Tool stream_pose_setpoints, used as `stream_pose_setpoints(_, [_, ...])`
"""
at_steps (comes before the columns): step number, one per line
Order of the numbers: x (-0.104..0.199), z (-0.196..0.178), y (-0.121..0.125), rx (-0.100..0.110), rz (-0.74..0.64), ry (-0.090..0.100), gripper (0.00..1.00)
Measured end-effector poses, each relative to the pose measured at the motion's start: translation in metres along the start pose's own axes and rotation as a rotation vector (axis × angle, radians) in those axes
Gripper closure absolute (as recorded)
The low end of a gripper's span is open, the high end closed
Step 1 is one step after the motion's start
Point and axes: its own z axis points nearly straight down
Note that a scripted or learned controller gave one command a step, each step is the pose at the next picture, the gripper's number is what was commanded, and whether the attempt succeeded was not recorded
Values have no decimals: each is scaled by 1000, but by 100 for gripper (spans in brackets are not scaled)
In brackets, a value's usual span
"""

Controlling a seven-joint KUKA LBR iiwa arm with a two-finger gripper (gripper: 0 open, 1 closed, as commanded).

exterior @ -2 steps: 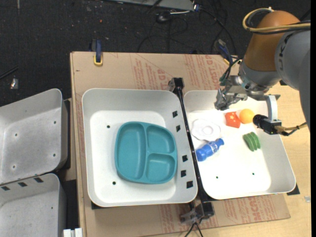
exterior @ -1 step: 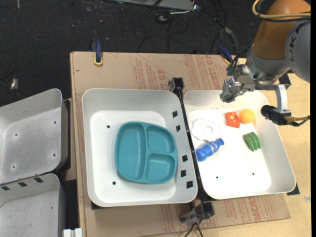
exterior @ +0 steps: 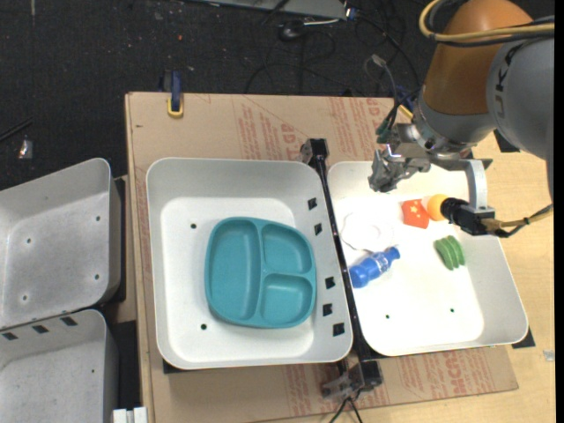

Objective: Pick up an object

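My gripper [exterior: 385, 180] hangs over the far left part of the right bin [exterior: 493, 311], under the grey arm with its orange band. Nothing shows between its fingers. In that bin lie a small blue bottle [exterior: 374, 266] on its side, a red block [exterior: 415, 213] with a yellow-orange piece [exterior: 436, 205] beside it, and a green object [exterior: 449, 251]. A pale round disc [exterior: 367, 232] rests on the bin floor just below the gripper. The red block is a short way to the gripper's right.
The left bin [exterior: 176, 192] holds a teal divided plate [exterior: 261, 272]. A black divider [exterior: 330, 236] runs between the bins. White trays [exterior: 53, 227] stand off the bench at the left. Cables and a black fitting [exterior: 465, 217] hang by the arm.
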Motion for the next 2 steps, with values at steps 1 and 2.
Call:
stream_pose_setpoints(1, [46, 9, -31, 3, 1, -1, 100])
stream_pose_setpoints(2, [106, 14, -50, 3, -1, 0, 100])
